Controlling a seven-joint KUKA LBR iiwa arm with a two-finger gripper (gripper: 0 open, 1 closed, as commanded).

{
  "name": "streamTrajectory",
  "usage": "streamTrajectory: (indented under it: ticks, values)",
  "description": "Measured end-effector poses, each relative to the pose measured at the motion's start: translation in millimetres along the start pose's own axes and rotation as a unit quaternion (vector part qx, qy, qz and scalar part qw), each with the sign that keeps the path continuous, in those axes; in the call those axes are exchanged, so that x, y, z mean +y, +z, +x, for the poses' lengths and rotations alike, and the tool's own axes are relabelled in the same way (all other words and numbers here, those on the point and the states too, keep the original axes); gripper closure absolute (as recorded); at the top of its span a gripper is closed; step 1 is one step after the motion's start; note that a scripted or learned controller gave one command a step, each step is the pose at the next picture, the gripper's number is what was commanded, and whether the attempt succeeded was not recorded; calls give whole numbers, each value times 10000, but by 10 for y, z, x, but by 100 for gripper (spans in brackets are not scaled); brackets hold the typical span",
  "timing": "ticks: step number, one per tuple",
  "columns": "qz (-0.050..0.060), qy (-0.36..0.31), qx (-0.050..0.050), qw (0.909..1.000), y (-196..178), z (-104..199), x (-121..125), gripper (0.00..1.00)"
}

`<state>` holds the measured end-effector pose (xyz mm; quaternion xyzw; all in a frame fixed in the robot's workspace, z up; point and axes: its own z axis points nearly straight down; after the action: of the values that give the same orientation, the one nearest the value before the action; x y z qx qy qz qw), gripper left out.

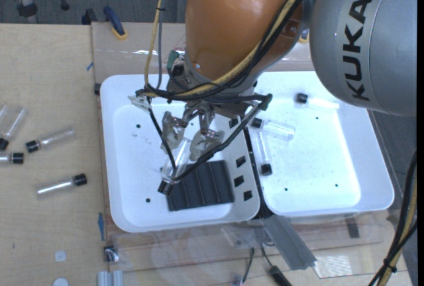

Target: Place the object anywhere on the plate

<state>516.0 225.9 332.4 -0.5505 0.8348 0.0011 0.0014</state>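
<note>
The tool point(192, 136), fingers spread open, hovers in the left bin point(126, 205) just above a clear vial point(173, 171) leaning on the black ribbed plate point(202, 187).

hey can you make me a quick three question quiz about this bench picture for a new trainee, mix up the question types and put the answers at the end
1. True or false: the gripper hangs over the left bin.
2. Which bin holds the black ridged plate? A) left bin B) right bin C) neither, it lies on the bench
3. Fill in: the clear vials with black caps outside the bins lie on the wooden bench to the ____ of the left bin.

Key: 1 true; 2 A; 3 left. A clear vial lies at the plate's left edge, below the gripper; whether it is gripped cannot be told.
</note>
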Motion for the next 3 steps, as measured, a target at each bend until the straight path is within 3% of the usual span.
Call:
streamTrajectory:
  ticks: [1, 2, 3]
  values:
    - [0, 723, 5, 9974, 1090, 59, -202, 100]
    - [13, -542, -9, 9985, -595, 409, 216, 100]
    - [-3, -1659, 5, 9861, -183, 593, 141, 100]
